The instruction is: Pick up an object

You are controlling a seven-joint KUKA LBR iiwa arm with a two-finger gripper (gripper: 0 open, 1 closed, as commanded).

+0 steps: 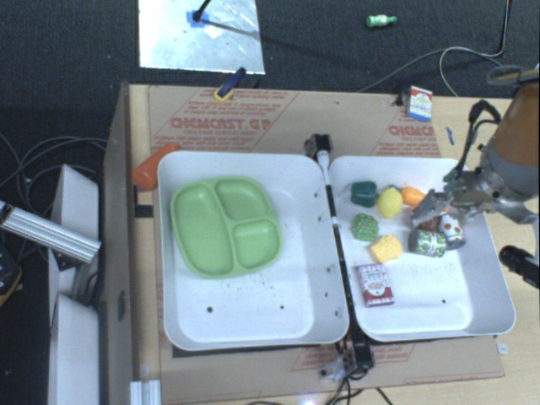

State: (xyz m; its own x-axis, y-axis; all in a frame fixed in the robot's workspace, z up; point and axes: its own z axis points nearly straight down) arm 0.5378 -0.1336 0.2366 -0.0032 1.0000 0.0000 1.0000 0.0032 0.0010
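Several small items crowd the right bin (485,310); my end effector (434,212) hangs over the green can (429,243), whether spread or closed I cannot tell. Neighbours touch it, so it could roll or I might snag two.

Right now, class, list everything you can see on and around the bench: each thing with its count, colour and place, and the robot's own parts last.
Bins: two, white, side by side on the bench.
Divided plate: one, light green, in the left bin.
Dark green block: one, right bin, top left.
Lemon: one, yellow, beside the block.
Orange piece: one, right of the lemon.
Green bumpy item: one, near the divider.
Corn: one, yellow, mid right bin.
Can: one, green and silver, by the arm's tip.
Red box: one, lower right bin.
Small carton: one, red, white and blue, behind the bins.
Green bottle: one, on the floor.
Arm: one, grey and orange, from the right.
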